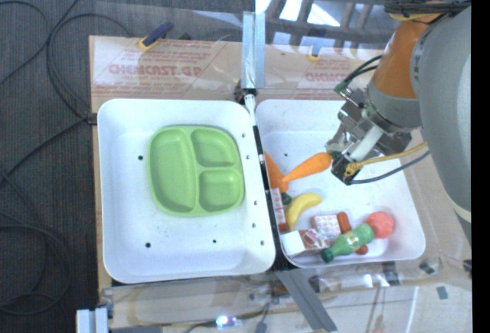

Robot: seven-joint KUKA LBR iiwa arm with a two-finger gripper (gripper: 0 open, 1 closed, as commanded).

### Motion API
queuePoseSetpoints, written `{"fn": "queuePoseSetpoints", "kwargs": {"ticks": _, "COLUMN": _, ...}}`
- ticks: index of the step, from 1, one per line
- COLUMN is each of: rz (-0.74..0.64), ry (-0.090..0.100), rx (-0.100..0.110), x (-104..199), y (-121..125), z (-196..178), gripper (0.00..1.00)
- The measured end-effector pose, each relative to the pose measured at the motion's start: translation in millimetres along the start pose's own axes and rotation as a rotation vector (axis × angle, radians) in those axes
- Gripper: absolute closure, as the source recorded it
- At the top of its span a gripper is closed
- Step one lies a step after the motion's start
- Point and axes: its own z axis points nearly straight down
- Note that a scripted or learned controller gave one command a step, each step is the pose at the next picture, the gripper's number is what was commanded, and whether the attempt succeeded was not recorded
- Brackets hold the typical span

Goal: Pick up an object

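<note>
Gripper [342,159] pinches the carrot's [306,168] thick end near the right bin's [413,243] centre; the long axis slants down-left, toward the divider edge. Open floor lies along the far edge.

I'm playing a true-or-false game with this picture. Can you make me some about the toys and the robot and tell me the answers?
1. The green plate lies in the left bin. True.
2. The toy carrot lies on the green plate. False: it is in the right bin, by the gripper.
3. The banana is in the right bin. True.
4. The green bottle stands upright. False: it lies on its side.
</note>
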Motion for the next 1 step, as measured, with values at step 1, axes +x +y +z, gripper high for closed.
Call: {"fn": "queuePoseSetpoints", "kwargs": {"ticks": 1, "rz": 0.164, "ry": -0.001, "rx": 0.001, "x": 48.2, "y": 48.4, "z": -35.2, "gripper": 1.00}}
